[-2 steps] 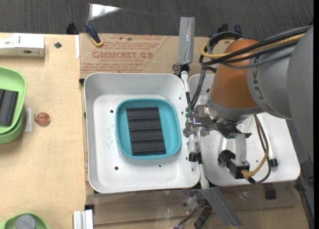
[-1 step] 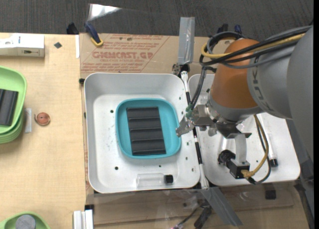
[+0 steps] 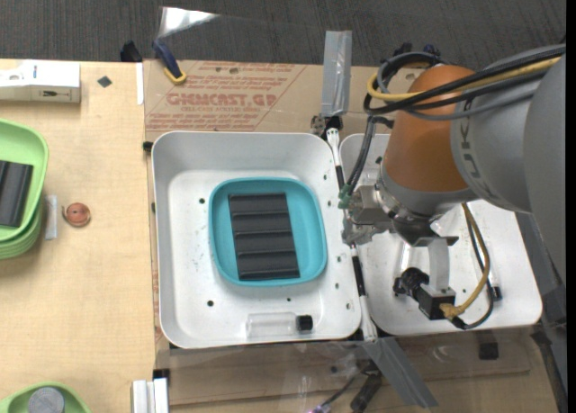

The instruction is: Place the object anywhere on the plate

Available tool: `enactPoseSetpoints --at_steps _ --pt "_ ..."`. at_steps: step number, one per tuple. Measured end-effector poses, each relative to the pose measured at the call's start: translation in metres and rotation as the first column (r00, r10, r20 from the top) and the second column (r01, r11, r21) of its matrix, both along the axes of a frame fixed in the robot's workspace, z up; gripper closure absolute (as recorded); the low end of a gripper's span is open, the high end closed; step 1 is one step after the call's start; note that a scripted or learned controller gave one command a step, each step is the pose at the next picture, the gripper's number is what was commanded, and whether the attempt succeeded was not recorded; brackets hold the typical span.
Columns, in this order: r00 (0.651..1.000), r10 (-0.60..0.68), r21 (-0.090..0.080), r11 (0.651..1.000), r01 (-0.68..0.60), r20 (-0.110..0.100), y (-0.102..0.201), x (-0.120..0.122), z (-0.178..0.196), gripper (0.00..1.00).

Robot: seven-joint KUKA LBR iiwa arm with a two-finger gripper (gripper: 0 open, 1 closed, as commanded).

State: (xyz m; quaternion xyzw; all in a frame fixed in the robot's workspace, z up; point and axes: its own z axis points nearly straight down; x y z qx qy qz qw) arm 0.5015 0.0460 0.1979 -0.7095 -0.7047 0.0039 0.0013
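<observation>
A teal plate (image 3: 310, 222) with rounded corners lies in the middle of the left white bin (image 3: 180, 249). A black ribbed rectangular object (image 3: 263, 236) rests flat on the plate and covers most of its centre. My gripper (image 3: 414, 240) hangs over the left part of the right white bin (image 3: 513, 285), to the right of the plate and apart from it. The orange and grey wrist above hides most of the gripper.
A small black piece (image 3: 306, 322) and a clear block (image 3: 270, 323) lie near the left bin's front wall. A cardboard sheet (image 3: 225, 96) sits behind the bins. At the far left stand a green tray (image 3: 27, 155) and a small red disc (image 3: 77, 214).
</observation>
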Motion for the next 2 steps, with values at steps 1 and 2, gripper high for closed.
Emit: enactPoseSetpoints --at_steps 1,2 --pt "1.0 0.0 0.0 1.0 0.0 0.0 0.0 0.0 0.0 0.0" --pt "1.0 0.01 0.002 1.0 -0.01 0.002 0.067 -0.022 -0.041 0.0"
